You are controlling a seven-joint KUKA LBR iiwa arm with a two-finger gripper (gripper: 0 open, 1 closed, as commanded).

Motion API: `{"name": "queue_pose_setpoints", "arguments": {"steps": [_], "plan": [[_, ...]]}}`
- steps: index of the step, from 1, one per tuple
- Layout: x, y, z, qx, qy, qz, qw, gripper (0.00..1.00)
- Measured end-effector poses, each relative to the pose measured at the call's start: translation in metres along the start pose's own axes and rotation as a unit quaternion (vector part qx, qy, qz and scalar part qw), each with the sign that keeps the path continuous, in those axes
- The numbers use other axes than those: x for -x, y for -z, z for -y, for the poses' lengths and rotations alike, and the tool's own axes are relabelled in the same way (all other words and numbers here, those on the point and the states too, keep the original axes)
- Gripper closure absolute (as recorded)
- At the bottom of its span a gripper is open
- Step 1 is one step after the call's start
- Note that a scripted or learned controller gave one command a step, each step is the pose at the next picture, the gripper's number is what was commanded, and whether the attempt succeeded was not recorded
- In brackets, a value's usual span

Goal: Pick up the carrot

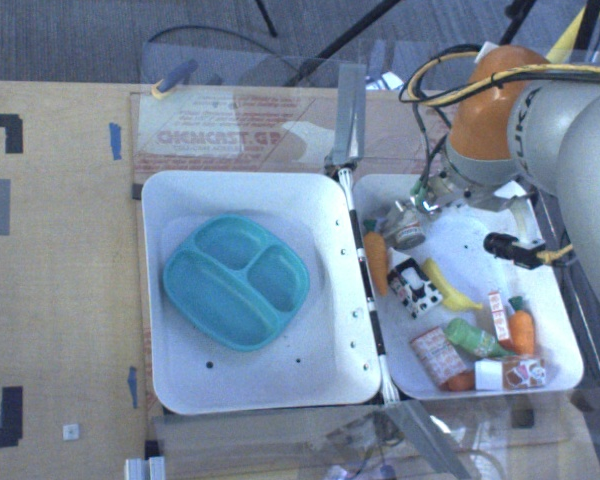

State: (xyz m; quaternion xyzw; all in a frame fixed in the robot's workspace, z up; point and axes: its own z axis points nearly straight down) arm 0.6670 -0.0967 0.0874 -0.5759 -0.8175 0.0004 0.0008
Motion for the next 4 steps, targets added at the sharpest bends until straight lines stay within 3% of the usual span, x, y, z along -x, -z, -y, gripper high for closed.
{"name": "queue_pose_setpoints", "arguments": {"steps": [1, 2, 3, 4], "plan": [[0.002, -0.002, 0.000, 0.002, -0.259, 0.001, 0.9658, 0.00], [-0.011, -0.001, 0.075, 0.002, -0.199, 0.000, 0.9799, 0.00], [-0.019, -0.001, 0.050, -0.007, -0.341, -0.001, 0.9402, 0.00], [-0.004, -0.002, -0.001, 0.000, -0.330, 0.000, 0.9439, 0.00]]}}
